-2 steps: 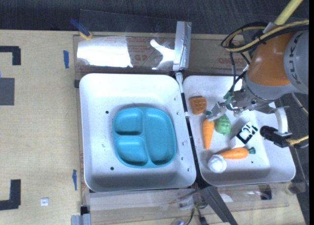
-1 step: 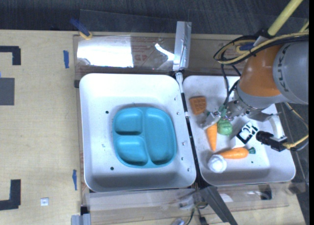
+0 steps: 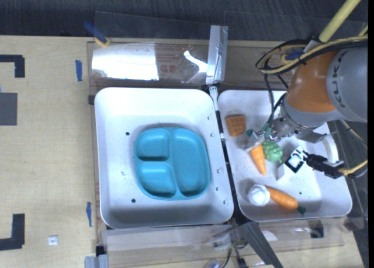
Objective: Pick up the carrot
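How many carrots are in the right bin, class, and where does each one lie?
2. One carrot lies mid-bin, beside a green item just below the gripper. The other carrot lies near the front edge, next to a white object. The arm may hide more.

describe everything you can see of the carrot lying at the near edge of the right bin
The carrot is a smooth orange toy, plastic-looking, with a small green stub at its right end. It lies flat on the floor of the right bin, slanting down to the right. Its left end meets a small white round object.
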`<state>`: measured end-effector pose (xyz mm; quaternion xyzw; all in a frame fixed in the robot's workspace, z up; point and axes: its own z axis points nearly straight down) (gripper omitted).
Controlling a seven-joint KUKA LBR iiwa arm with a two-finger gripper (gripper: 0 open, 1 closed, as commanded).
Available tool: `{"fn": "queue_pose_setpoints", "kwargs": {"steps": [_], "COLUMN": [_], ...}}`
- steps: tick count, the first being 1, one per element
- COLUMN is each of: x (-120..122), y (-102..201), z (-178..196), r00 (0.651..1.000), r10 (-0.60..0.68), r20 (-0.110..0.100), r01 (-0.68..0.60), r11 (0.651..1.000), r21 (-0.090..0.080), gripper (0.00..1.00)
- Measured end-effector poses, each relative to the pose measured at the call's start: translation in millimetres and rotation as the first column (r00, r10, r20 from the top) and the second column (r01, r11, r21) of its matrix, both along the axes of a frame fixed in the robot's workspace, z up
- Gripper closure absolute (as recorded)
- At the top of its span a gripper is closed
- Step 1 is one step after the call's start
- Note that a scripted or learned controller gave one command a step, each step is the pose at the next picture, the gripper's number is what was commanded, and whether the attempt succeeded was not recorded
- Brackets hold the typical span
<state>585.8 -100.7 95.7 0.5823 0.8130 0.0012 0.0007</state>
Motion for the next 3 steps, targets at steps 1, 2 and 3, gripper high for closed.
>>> {"fn": "queue_pose_setpoints", "kwargs": {"steps": [1,2,3], "x": [22.1,77.0,81.1], "y": [46.8,103.9,155.4], "z": [88.5,114.7,132.4], "r00": [0.973,0.953,0.789], "r10": [0.230,0.302,0.614], "r20": [0.000,-0.002,0.000], "r01": [-0.230,-0.302,-0.614], "r11": [0.973,0.953,0.789], "r21": [-0.002,0.000,-0.003], "gripper": [1.00,1.00,1.00]}}
